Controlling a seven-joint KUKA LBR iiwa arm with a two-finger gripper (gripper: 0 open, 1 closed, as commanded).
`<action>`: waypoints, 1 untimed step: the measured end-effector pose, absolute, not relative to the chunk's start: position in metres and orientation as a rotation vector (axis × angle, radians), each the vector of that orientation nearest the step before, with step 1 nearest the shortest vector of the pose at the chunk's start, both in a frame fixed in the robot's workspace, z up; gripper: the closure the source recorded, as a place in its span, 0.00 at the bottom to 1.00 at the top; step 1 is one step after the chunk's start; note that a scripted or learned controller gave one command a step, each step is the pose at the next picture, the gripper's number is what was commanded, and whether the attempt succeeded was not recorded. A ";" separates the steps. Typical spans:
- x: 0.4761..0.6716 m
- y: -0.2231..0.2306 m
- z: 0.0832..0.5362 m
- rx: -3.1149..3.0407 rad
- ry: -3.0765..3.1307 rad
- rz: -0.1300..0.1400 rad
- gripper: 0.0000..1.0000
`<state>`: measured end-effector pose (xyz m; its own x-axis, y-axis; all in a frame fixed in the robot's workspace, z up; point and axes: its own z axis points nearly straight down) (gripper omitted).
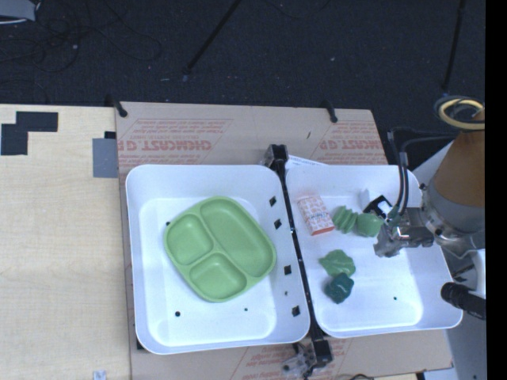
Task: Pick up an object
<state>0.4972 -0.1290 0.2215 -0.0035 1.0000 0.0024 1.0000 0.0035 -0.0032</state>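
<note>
- Camera view: my claw (386, 242) is over the right bin (412, 311), just beside the light green roll (358, 222); honestly can't tell how it's set.
- Same bin: pink box (315, 214), green lump (337, 260), dark teal piece (339, 288).
- Left bin (154, 323) holds a green divided plate (219, 248).

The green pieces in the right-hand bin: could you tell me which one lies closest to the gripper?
The light green piece at the upper right, beside the gripper. The other light green piece and the dark teal one lie lower and further left.
</note>
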 end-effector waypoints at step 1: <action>0.512 -0.077 0.212 -2.214 -2.222 0.003 1.00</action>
